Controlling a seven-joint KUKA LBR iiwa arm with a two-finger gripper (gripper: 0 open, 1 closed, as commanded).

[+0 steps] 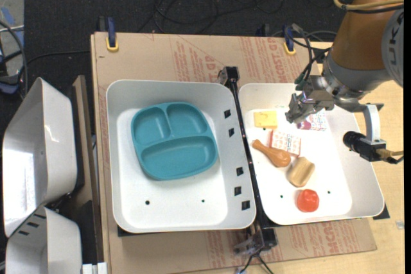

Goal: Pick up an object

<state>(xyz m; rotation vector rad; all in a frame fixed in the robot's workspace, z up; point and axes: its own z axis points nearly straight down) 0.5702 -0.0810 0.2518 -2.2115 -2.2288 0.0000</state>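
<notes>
Objects for picking lie in the right bin (359,202): a yellow block (264,119), a red-and-white packet (286,142), a tan drumstick (272,153), a bread roll (300,171), a red ball (307,200), and a small pink-and-white packet (316,121) lying under the gripper (300,110). The gripper hangs low over the bin's upper middle, just beside the yellow block and over the small packet; whether anything sits between its jaws, or how wide they stand, I cannot tell from this slant.

To do the grasp well, I would pick one piece with bare floor round it. The red ball and the yellow block each stand apart from their neighbours, so the jaws could straddle either cleanly. The drumstick, the red-and-white packet and the roll crowd together, and a descent there risks nudging two at once.

Room is good toward the bin's right half, which is bare floor. The bin's upper wall is near the gripper, and the shared wall with the left bin (128,202), which holds a teal tray (173,140), lies close to the yellow block.
</notes>
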